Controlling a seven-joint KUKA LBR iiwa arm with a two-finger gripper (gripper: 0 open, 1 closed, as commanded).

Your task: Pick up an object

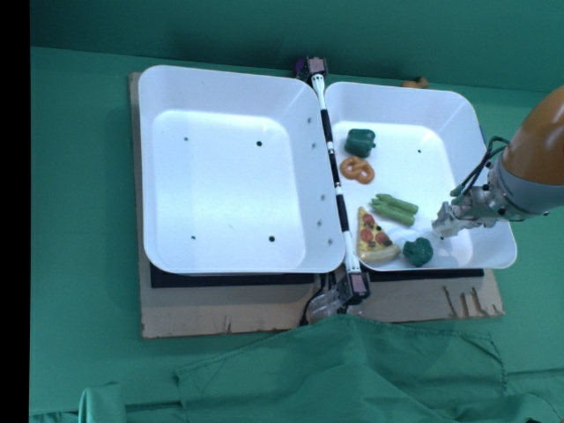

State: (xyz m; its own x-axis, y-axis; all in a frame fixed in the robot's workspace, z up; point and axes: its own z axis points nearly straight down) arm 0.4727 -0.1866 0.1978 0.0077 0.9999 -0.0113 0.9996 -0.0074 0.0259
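The right bin (441,113) holds several toy foods: a dark green pepper (359,141), a brown pretzel (357,170), a bunch of green asparagus (394,207), a pizza slice (374,235) and a dark green broccoli (418,251). My gripper (448,223) hangs over the near right part of this bin, just right of and slightly above the broccoli. Nothing shows between its fingers. From this angle the fingers are small and blurred.
The left bin (167,104) lies beside the right one, split from it by a black and white bar (333,174). Both rest on cardboard (220,315) over green cloth. A small orange thing (416,83) lies behind the right bin.
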